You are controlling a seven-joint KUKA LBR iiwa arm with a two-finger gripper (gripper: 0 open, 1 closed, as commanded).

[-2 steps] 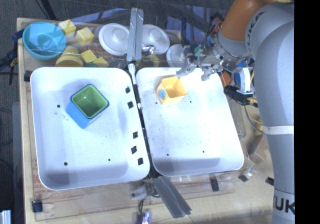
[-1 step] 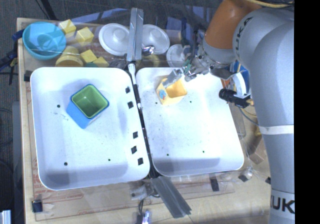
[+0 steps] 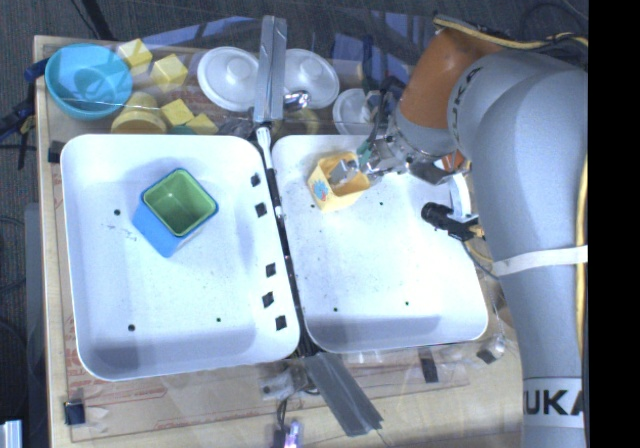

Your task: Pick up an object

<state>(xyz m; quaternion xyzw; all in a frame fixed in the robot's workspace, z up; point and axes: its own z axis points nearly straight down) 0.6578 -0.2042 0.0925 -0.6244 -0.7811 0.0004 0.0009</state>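
- Wooden tabletop (image 3: 50,266) carries two white bins side by side; dark floor behind.
- Yellow cup (image 3: 335,184) lies tipped in the right bin (image 3: 400,286), near its far edge.
- Tool (image 3: 352,169) sits at the cup's rim; cannot tell how its jaws stand.
- Green cup (image 3: 180,201) rests on a blue block (image 3: 155,232) in the left bin (image 3: 150,336).

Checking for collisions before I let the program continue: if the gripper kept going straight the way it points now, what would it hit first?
Most likely the yellow object in the right bin: the gripper is already at its top edge, pointing left and down toward it. Depth is unclear from this slanted view.
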